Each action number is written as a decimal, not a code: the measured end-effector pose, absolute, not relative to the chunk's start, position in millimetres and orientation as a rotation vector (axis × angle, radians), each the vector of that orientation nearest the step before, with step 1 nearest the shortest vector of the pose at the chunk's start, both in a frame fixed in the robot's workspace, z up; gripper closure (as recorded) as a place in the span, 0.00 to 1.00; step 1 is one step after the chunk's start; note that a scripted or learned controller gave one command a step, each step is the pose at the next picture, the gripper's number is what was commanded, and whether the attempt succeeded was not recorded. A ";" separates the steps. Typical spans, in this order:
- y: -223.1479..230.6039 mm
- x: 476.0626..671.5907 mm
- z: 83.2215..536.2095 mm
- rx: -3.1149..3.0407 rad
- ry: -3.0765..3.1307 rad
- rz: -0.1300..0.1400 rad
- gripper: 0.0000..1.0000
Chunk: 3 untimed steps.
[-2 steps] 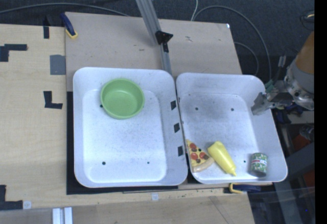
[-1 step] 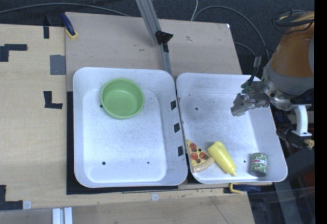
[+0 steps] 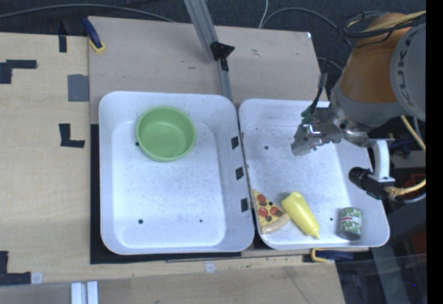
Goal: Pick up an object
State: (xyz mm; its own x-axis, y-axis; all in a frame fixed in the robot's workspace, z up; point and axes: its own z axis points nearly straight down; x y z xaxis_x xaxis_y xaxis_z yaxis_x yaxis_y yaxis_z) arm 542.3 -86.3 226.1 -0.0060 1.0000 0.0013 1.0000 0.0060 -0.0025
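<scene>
My gripper (image 3: 302, 145) hangs over the upper middle of the right bin (image 3: 277, 115), reaching in from the right. Nothing shows between its fingers. Below it, near the bin's front edge, lie a pizza slice toy (image 3: 266, 211), a yellow mustard-like bottle (image 3: 300, 213) and a small green can (image 3: 350, 222). A green bowl (image 3: 165, 133) sits in the upper left part of the left bin (image 3: 118, 226).
A grey metal pole (image 3: 197, 5) slants from the top of the view down to the gap between the bins. Cables loop behind the right bin. Bench surface extends to the left with black tape marks.
</scene>
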 end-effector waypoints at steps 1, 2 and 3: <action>-28.3 542.4 229.9 -2.211 -2.228 -0.001 1.00; 18.8 557.4 236.1 -2.212 -2.228 -0.001 1.00; 73.4 570.6 222.6 -2.212 -2.227 0.002 1.00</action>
